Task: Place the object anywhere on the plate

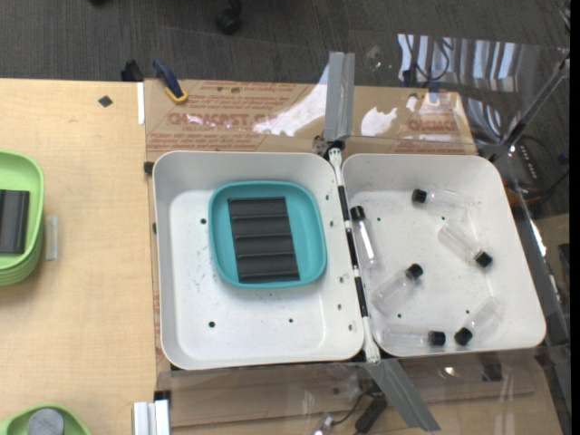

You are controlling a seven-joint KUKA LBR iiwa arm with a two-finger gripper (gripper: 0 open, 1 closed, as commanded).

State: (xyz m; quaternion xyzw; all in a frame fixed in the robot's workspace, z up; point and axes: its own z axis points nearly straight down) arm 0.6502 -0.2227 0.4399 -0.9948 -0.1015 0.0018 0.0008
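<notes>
A teal plate with a dark ribbed insert lies in the left white bin. In the right white bin lie several clear plastic vials with black caps: one along the left wall, one at the top, one at the right, one in the middle, and others near the front edge.
A green tray sits at the far left on the wooden bench. Cardboard lies behind the bins. A grey post stands at the back between the bins. A metal frame runs along the right side.
</notes>
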